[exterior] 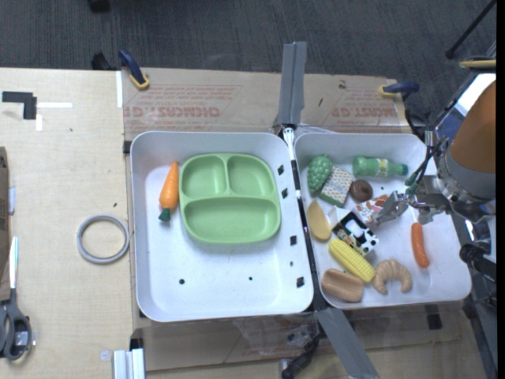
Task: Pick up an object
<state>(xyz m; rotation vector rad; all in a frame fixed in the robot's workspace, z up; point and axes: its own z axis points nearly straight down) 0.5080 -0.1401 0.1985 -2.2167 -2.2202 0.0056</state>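
Green tray (230, 212), carrot (169, 186), left bin (150, 290)

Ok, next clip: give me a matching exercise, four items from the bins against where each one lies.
Items:
1. carrot
2. green bottle
3. croissant
4. green divided plate

Places:
A. near edge of the right bin
B. middle of the left bin
C. far side of the right bin
D. left bin, just left of the plate

Pairs: 1-D, 2-C, 3-A, 4-B
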